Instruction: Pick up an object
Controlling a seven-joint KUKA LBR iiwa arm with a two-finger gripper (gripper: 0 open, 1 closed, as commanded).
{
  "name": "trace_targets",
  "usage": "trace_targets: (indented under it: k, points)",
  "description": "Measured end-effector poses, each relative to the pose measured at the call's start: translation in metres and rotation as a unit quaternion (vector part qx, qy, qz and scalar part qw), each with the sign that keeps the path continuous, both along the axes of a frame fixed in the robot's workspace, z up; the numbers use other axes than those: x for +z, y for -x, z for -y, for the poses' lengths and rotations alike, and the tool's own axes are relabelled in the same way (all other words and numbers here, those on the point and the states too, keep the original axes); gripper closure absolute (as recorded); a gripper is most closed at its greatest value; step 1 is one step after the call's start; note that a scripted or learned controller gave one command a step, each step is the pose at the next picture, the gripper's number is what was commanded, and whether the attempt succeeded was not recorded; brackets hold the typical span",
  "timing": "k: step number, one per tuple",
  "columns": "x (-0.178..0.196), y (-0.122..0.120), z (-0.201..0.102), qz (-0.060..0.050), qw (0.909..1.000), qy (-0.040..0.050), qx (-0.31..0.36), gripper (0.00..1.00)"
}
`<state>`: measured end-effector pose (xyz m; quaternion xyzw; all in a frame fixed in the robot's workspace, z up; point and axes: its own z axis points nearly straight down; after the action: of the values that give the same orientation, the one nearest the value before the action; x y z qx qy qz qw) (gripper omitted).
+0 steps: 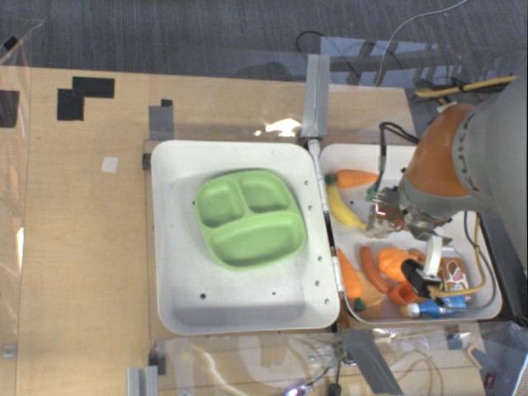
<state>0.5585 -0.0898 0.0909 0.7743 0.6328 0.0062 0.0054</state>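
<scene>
My gripper (382,214) hangs low over the middle of the right bin (493,299), below the grey arm with its orange band. Just left of it lies a yellow banana (343,207). An orange carrot with a green top (356,178) lies just beyond it, toward the bin's far side. Nearer the front are an orange piece (394,262), a red sausage (372,270), another orange carrot (351,280), a small red piece (402,293), a blue piece (431,308) and a brown packet (452,274). I see nothing held in the gripper.
The left bin (177,304) holds a green divided plate (250,217) near its middle. A grey metal post (314,97) stands behind the seam between the bins. Black marks (82,95) lie on the wooden bench at far left.
</scene>
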Motion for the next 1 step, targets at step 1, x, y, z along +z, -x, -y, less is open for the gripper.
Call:
trace_targets:
  k: [1]
  points:
    - [-0.0004,0.0009,0.0030,-0.001,1.0000,0.0016,-0.002,0.00]
